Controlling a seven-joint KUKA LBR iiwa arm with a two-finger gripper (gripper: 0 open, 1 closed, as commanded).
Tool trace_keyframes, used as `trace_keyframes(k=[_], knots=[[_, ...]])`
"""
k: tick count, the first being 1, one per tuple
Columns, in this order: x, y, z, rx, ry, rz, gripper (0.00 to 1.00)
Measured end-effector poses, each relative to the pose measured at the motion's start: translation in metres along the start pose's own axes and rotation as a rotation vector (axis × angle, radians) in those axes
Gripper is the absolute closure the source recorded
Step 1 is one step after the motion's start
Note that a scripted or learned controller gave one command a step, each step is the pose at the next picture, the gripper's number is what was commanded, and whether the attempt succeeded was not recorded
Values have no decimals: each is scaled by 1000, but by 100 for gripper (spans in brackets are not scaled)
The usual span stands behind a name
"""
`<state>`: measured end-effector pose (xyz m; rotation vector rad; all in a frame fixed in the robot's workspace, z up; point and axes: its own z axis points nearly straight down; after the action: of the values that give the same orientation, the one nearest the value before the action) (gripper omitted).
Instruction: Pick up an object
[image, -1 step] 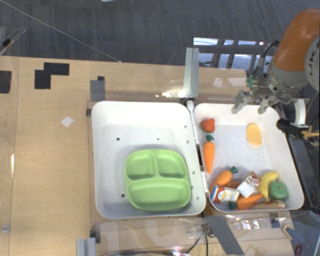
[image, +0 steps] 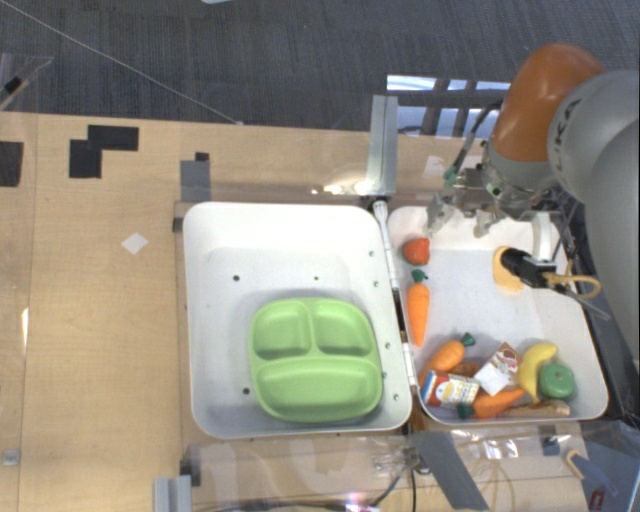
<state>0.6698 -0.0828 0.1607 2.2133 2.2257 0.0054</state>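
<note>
Left bin (image: 215, 300) held a green divided plate (image: 315, 360). Right bin (image: 590, 345): long carrot (image: 418, 312), red tomato (image: 416, 250) near its top-left corner, below-left of the gripper (image: 463, 215). Gripper hung above the bin's back edge, apart; finger state unreadable. Wooden bench (image: 90, 330), dark carpet beyond.

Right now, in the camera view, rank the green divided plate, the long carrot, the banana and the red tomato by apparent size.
1. green divided plate
2. long carrot
3. banana
4. red tomato

Banana partly hidden by a green round toy, so its rank is unsure.
</note>
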Motion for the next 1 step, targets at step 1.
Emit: trace_keyframes(k=[1], knots=[[-5,1,67,0,-1,-331,0]])
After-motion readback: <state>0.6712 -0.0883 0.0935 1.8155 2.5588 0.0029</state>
